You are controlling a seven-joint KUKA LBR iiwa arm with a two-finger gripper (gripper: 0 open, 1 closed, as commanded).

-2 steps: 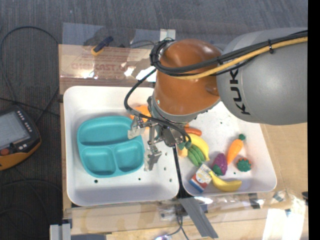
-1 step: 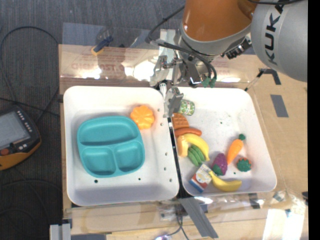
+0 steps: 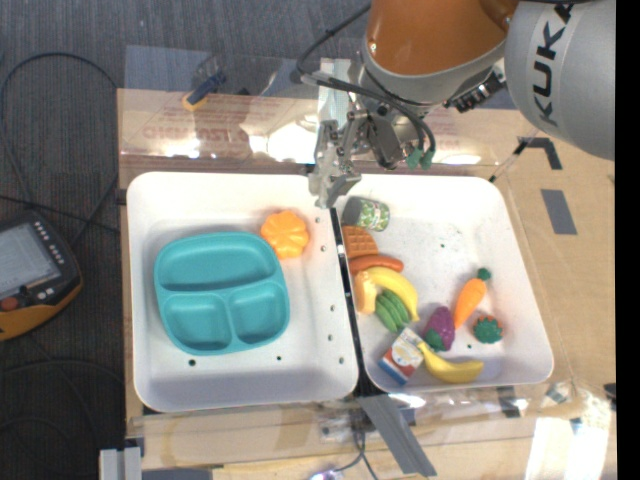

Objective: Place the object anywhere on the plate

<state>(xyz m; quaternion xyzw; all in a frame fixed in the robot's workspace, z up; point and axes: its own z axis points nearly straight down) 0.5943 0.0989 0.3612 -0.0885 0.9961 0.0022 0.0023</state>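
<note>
My orange wrist band [image 3: 435,23] sits closest to the lens, big and blurred at top. Below it my pincer [image 3: 335,183] hangs over the back rim where the two bins meet. Fingers look close together with nothing between them; exact gap hard to read.

Just beside the pincer, right bin [image 3: 520,258]: green-and-white can [image 3: 367,214] at the back-left corner. Then a brown waffle-like piece [image 3: 358,240], a red sausage [image 3: 374,263], a yellow banana [image 3: 392,288], a green pepper [image 3: 392,309]. Further out: purple eggplant [image 3: 439,326], carrot [image 3: 468,299], small green broccoli-like piece [image 3: 487,329], second banana [image 3: 450,367], little milk carton [image 3: 401,354].

Left bin [image 3: 140,268]: orange pumpkin [image 3: 285,232] lies on the bin floor, touching or just beside the back-right corner of the teal plate [image 3: 222,290]. Can't tell if it overlaps the rim. The plate has three compartments.

Off the bench, far left: a handheld pendant [image 3: 30,263] on the grey carpet.
</note>
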